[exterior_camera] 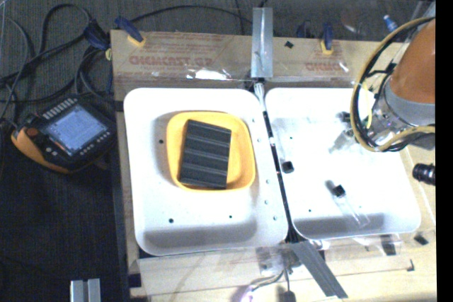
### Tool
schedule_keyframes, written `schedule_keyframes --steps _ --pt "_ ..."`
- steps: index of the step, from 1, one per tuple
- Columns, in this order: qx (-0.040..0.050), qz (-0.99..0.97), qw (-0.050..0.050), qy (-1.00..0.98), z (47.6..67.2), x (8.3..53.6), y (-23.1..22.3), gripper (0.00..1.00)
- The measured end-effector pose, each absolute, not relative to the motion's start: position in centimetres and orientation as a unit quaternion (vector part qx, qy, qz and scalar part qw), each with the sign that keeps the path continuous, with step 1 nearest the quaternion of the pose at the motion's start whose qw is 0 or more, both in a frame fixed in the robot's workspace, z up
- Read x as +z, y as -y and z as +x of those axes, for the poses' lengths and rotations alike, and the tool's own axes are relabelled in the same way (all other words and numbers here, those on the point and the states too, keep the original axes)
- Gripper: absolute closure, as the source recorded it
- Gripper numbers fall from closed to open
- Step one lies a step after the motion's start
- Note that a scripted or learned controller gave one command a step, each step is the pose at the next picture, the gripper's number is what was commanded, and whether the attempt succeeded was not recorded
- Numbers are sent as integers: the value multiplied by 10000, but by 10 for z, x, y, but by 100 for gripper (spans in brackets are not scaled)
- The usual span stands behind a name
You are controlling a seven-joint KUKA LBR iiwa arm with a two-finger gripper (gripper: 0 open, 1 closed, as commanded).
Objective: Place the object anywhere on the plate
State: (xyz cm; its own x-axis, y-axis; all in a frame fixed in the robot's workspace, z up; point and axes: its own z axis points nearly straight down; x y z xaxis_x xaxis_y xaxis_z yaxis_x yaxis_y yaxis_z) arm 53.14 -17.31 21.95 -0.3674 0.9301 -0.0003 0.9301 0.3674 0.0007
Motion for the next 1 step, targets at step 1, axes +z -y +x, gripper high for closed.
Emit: schedule_keyframes --steps 1 --pt "2 5623 2 -8269 531 219 173 0"
